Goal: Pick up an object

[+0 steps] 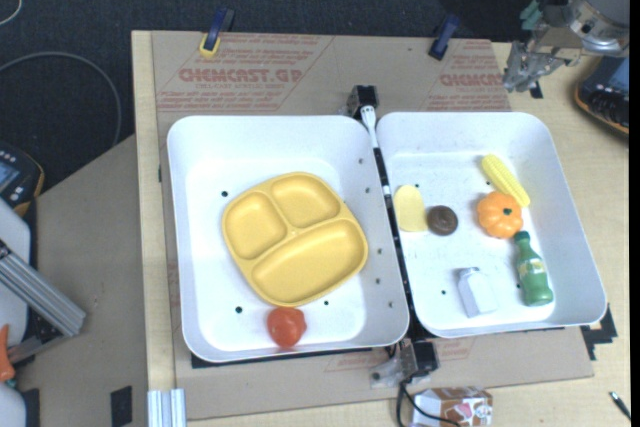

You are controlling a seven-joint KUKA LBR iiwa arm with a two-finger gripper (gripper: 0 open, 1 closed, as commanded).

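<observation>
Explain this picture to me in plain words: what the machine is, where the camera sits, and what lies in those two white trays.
One camera, fixed above a bench, looks down at a slant. The machine is a robot arm reaching in from the right; its hand hangs beyond the far right corner of the bins, and nothing shows between its fingers. Its job is to pick up an object. The left bin holds a yellow divided plate and a red tomato-like toy. The right bin holds a corn cob, a small orange pumpkin, a green bottle, a brown round piece, a pale yellow piece and a grey-white block.
</observation>
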